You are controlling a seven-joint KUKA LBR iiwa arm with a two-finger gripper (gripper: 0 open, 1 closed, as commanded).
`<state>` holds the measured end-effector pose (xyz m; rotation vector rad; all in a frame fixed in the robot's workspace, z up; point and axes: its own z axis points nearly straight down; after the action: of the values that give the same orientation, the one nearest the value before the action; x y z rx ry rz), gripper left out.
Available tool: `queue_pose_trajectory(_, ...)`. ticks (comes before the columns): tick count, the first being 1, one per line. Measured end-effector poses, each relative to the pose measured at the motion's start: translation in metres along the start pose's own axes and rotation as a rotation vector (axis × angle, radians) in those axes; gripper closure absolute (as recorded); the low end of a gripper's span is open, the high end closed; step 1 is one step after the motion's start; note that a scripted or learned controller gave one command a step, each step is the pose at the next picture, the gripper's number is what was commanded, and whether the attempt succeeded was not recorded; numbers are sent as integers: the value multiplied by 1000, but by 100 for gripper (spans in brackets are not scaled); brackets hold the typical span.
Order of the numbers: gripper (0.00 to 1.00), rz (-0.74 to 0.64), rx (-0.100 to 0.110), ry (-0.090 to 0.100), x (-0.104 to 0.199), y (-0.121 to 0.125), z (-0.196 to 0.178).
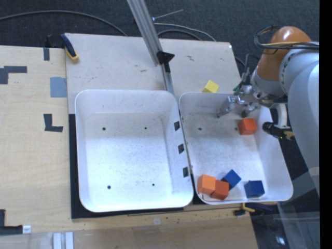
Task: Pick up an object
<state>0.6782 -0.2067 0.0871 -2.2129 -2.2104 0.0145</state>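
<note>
My gripper (226,108) hangs over the far part of the right bin (275,162), reaching in from the right below the orange-banded wrist. An orange cube (247,126) lies on the bin floor just to the gripper's right and a little nearer the camera, apart from it. At the bin's near edge sit two orange cubes (207,182) (220,190) touching each other, with a blue cube (231,178) beside them and another blue cube (254,189) further right. Nothing shows in the gripper.
The left bin (83,139) stands beside the right one. A yellow block (210,86) lies on the bench just behind the right bin. A metal pole (148,30) slants down to the bins' shared wall. A blue and yellow tool (69,46) rests at the far left.
</note>
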Motion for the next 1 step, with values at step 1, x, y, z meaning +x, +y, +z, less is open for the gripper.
queue_pose_trajectory(1, 0, -2, -13, -4, -3, -37, -4)
